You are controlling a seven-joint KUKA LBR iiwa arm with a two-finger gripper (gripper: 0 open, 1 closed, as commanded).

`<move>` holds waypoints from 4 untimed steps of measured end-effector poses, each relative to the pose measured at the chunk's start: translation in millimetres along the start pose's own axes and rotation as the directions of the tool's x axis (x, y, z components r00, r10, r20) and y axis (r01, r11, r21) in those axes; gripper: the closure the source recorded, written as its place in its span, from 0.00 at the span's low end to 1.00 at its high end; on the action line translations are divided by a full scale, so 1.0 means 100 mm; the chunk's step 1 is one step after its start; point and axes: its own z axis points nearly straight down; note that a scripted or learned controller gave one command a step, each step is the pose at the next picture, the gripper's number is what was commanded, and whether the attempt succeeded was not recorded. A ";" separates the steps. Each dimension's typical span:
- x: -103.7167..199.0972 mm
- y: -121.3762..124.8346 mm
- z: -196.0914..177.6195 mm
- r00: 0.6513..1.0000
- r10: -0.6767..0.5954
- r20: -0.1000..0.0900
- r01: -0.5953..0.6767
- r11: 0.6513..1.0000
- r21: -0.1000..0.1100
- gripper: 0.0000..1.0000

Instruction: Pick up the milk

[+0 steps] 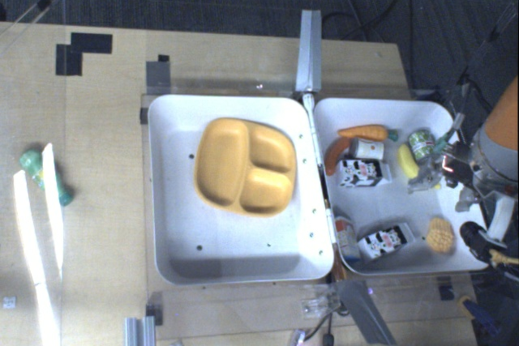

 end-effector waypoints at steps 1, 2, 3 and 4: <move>0.41 -0.07 1.18 0.999 -0.033 -0.004 0.033 0.999 -0.006 0.00; 0.79 1.06 0.80 0.997 -0.080 0.000 0.080 0.997 0.001 0.00; 0.97 1.18 0.97 0.995 -0.103 0.007 0.103 0.995 0.016 0.00; 0.85 1.45 1.02 0.984 -0.179 -0.025 0.180 0.982 0.048 0.00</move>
